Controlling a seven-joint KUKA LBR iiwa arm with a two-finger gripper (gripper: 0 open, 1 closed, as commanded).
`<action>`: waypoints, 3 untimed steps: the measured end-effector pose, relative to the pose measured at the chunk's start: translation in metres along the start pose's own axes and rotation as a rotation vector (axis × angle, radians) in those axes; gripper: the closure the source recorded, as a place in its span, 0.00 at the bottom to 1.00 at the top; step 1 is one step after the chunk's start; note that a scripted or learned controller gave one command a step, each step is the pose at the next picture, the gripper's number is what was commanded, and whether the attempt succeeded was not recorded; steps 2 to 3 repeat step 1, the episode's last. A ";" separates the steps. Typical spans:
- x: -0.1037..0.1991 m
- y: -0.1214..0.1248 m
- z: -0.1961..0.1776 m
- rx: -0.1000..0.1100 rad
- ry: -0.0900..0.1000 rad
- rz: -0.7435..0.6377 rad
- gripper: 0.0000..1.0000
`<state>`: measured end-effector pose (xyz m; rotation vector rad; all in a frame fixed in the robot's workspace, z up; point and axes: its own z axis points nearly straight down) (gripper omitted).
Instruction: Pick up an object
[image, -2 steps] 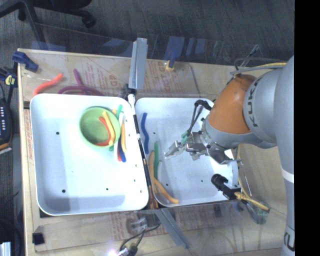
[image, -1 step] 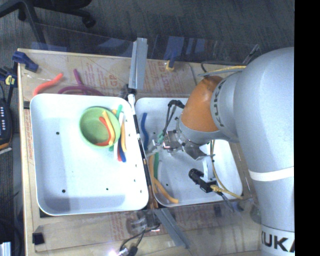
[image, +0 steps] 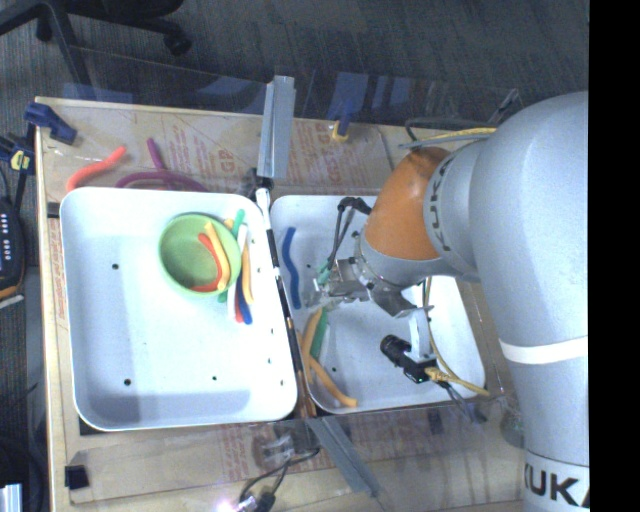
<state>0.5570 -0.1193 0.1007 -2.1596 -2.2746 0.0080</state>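
My gripper (image: 326, 286) hangs low over the left part of the right bin (image: 455, 385), reaching in from the right under the orange wrist band (image: 400, 215). A blue curved stick (image: 289, 255) lies just to its left by the bin wall. Right below the gripper lie a green stick (image: 319, 336) and an orange stick (image: 309, 330), and another orange stick (image: 335, 390) runs toward the bin's front edge. I see nothing clearly held. The wrist hides the bin floor behind the gripper.
The left bin (image: 130, 350) holds a green bowl (image: 190, 255) with red, yellow and orange pieces, and several coloured sticks (image: 243, 285) beside it. An orange strip (image: 95, 168) and a purple cable (image: 160, 181) lie on the bench behind. A black plug (image: 403, 357) hangs off the wrist.
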 end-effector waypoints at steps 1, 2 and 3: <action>0.015 0.043 -0.094 -0.007 -0.001 -0.261 1.00; 0.015 0.043 -0.094 -0.007 -0.001 -0.261 1.00; 0.015 0.043 -0.094 -0.007 -0.001 -0.261 1.00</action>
